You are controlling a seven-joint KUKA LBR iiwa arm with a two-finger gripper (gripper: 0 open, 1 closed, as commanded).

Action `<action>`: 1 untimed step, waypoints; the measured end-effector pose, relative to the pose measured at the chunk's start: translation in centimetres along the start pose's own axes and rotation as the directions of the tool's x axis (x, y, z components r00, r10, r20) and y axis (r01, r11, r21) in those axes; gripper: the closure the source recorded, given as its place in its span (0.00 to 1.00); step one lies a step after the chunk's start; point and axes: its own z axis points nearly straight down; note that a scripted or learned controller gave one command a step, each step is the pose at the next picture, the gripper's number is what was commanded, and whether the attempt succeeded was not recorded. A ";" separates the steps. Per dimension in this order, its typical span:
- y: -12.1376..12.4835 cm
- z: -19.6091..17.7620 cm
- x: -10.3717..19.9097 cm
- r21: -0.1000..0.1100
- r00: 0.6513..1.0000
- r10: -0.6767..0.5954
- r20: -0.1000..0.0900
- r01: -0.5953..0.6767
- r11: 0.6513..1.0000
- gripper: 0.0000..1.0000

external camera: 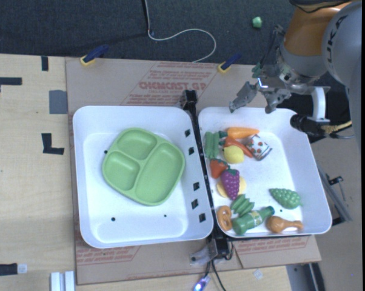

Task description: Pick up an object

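A: Entry, pick task. Where is the end effector [253, 100]?

B: Above the far rim of the right bin [304, 156], near its back-left corner. Fingers spread wide, 2 tips visible, nothing between them, touching nothing.

A: Candidate objects?

B: Toy foods clustered along the right bin's left side. Nearest is the carrot [242, 131], just toward the camera from the end effector, long axis running left-right across the bin. Lemon [233, 155] and grapes [230, 181] lie further forward.

A: The left bin [97, 217]?

B: Holds 1 green divided plate [143, 165], well apart from the arm.

A: Judgement?

B: Descent not begun; carrot looks likeliest, fingers closing across its short axis.
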 end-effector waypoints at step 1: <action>-6.2 -8.7 -1.4 -0.007 1.000 0.003 0.001 -0.003 1.000 0.00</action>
